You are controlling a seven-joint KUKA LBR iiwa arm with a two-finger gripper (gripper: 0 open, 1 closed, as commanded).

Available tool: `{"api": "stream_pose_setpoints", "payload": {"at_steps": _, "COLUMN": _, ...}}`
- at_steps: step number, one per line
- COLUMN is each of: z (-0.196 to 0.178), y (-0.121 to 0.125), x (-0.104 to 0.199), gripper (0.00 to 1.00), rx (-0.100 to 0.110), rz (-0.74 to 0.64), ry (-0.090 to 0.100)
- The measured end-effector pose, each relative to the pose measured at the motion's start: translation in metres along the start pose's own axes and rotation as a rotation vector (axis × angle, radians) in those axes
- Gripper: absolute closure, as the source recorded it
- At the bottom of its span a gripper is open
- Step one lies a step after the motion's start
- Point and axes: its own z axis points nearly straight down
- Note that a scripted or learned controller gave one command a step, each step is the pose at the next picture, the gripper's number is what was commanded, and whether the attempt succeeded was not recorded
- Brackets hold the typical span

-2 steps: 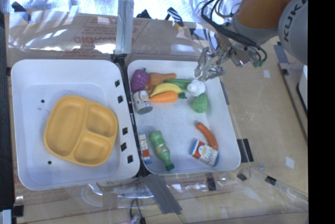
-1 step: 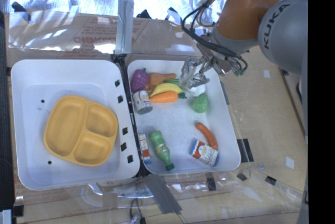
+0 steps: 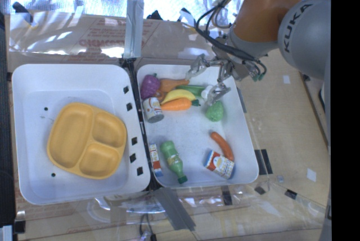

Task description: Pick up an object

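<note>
Overhead, the gripper (image 3: 209, 80) is hovering with fingers spread wide, holding nothing. It is hanging above the right bin (image 3: 247, 144), near the banana (image 3: 179, 96).

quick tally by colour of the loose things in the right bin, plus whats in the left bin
Right bin:
Purple: 1, grapes
Orange: 3, at
Yellow: 1, banana
Green: 3, at, bottle
Printed packs and cans: 3, at
Left bin:
Yellow: 1, divided plate
Total: 12
</note>
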Motion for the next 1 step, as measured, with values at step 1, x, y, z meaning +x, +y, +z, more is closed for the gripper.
{"api": "stream_pose_setpoints", "payload": {"at_steps": 1, "z": 0.0338, "y": 0.0165, "x": 0.0488, "gripper": 0.00, "rx": -0.003, "rz": -0.046, "ry": 0.004}}
